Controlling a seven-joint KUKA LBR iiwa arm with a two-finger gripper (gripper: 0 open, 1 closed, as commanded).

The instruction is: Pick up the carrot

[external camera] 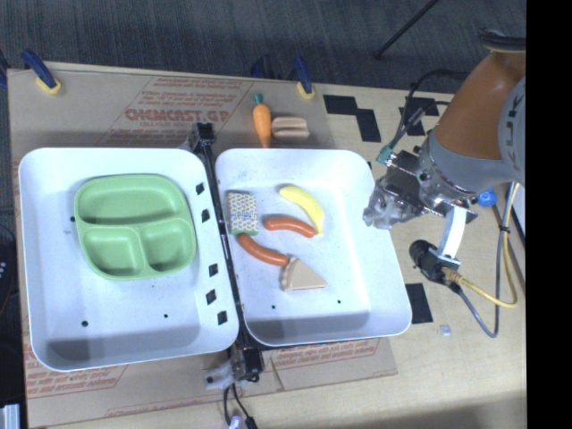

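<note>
The carrot (261, 123), orange with a green top, lies on the cardboard just beyond the far rim of the right bin (357, 164), outside both bins. My gripper (378, 211) hangs over the right rim of the right bin, well to the right of the carrot and nearer the front. Nothing shows in its grasp.
A small bun-like toy (290, 130) lies right beside the carrot. The right bin holds a banana (302, 206), two sausages (289, 226) (262, 250), a sandwich wedge (302, 279) and a patterned block (241, 211). A green divided plate (134, 223) sits in the left bin. Cables (465, 284) trail at the right.
</note>
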